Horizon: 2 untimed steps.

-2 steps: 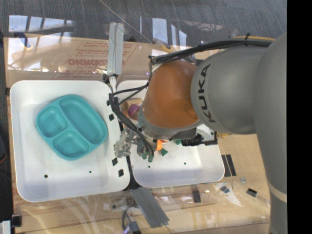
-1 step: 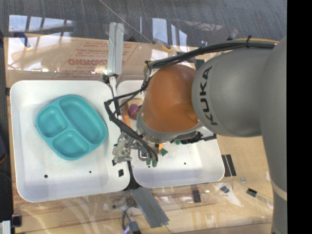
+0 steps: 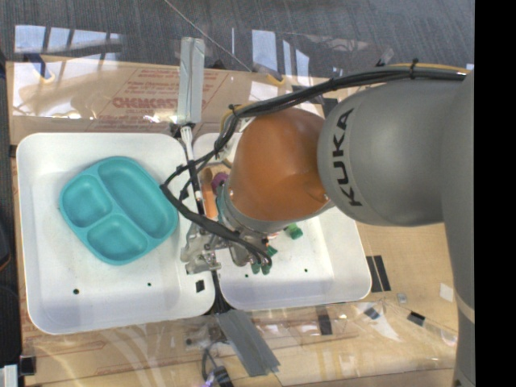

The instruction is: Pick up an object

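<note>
Left of frame: a teal plastic tray (image 3: 118, 208), smooth, three compartments, lies flat in the left bin (image 3: 40, 280), long axis diagonal. Centre: the gripper (image 3: 211, 252) hangs low over the inner edge of the right bin (image 3: 343, 276); whether it is open or closed cannot be told. Small items, an orange-and-purple piece (image 3: 213, 190) above it and green blocks (image 3: 293, 232) to its right, lie nearest. The tray lies well left.
</note>
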{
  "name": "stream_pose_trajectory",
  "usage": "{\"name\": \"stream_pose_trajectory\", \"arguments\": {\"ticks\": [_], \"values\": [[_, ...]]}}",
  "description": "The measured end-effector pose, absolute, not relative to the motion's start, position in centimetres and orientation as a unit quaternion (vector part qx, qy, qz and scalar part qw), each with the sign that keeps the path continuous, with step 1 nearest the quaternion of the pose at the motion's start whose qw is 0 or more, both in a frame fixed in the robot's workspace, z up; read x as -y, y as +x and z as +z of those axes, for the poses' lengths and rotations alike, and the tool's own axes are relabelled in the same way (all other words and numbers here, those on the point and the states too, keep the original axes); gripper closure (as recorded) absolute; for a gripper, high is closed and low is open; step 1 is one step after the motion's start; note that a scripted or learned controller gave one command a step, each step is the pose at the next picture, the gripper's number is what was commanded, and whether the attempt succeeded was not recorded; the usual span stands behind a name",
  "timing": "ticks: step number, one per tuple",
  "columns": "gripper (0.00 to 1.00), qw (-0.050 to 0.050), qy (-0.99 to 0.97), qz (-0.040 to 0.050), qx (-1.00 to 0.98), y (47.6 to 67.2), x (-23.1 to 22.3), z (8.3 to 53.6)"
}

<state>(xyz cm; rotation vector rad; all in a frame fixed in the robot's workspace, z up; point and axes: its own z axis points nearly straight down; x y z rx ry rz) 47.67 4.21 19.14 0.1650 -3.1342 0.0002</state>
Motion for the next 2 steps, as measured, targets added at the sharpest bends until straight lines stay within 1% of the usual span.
{"name": "stream_pose_trajectory", "arguments": {"ticks": [1, 2], "values": [[1.0, -0.001, -0.011, 0.0, 1.0, 48.25, -3.26, 19.2], [1.0, 0.001, -0.115, 0.0002, 0.993, 47.7, -3.59, 19.14]]}}
